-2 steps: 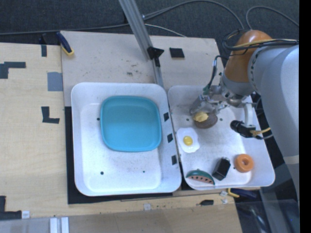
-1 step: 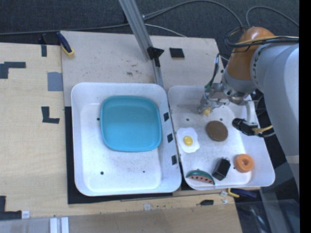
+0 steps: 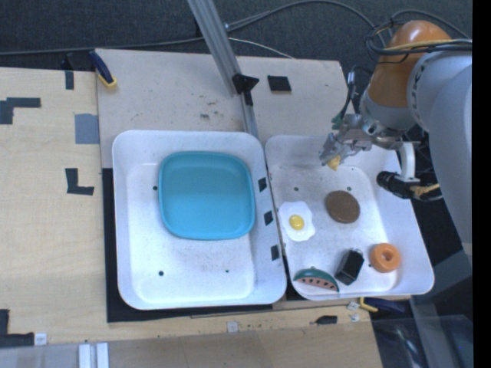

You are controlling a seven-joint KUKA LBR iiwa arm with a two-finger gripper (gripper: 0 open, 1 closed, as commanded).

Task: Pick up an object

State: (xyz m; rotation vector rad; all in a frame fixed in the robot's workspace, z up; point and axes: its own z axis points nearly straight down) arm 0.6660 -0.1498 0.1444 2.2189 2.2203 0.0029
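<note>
My gripper [image 3: 334,152] hangs over the back of the right bin [image 3: 399,221], near its far edge. A small yellow piece [image 3: 331,162] shows right at its tip; whether it is gripped is unclear. Below it in the same bin lie a brown round disc [image 3: 342,206], a toy fried egg [image 3: 296,222], an orange donut [image 3: 384,257], a small black block [image 3: 350,266] and a watermelon slice [image 3: 316,280]. The disc is the closest to the gripper, a short way toward the front.
The left bin [image 3: 134,228] holds a blue square plate [image 3: 206,194]. A slanted metal pole [image 3: 222,48] rises behind the gap between the bins. Cables run at the back right beside the arm [image 3: 430,90].
</note>
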